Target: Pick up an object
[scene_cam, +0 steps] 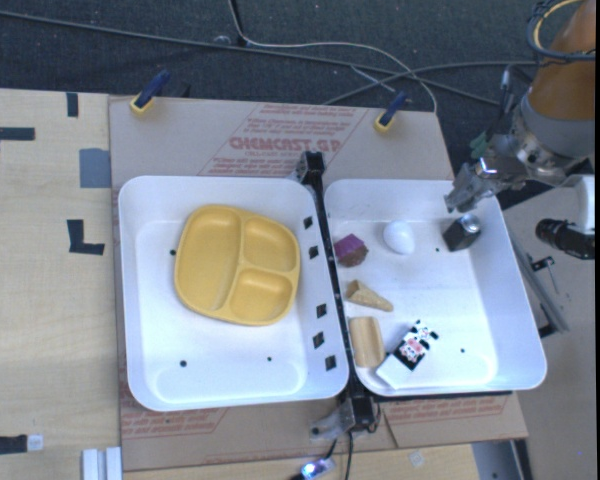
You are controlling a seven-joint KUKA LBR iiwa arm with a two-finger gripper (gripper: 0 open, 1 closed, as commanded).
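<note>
From my feed the arm (565, 58) is cut off by the top right corner, so I get little more than its orange band and the grey wrist below it. The gripper (467, 190) hangs over the far right part of the right bin (515, 308), seen at a slant and tangled with its own hardware. Whether it is spread or closed I can't make out. Every loose object lies on that bin's floor. A white egg-shaped ball (399, 236) is the nearest to the gripper but apart from it, and a purple lump (351, 249) sits close to the dividing wall. A tan wedge (368, 296) lies nearer the camera than the lump, and nearer again is a tan block (366, 340) just beside the divider. A small black-and-white piece (414, 347) lies near the front. It is too small for me to name, and it touches a white scrap (392, 373) that is hard to separate from the bin. The left bin (130, 298) holds a yellow three-compartment plate (238, 265), lying flat and tilted slightly off square. Both bins rest on a cardboard sheet (280, 138) with red lettering, partly covered by the bins.
</note>
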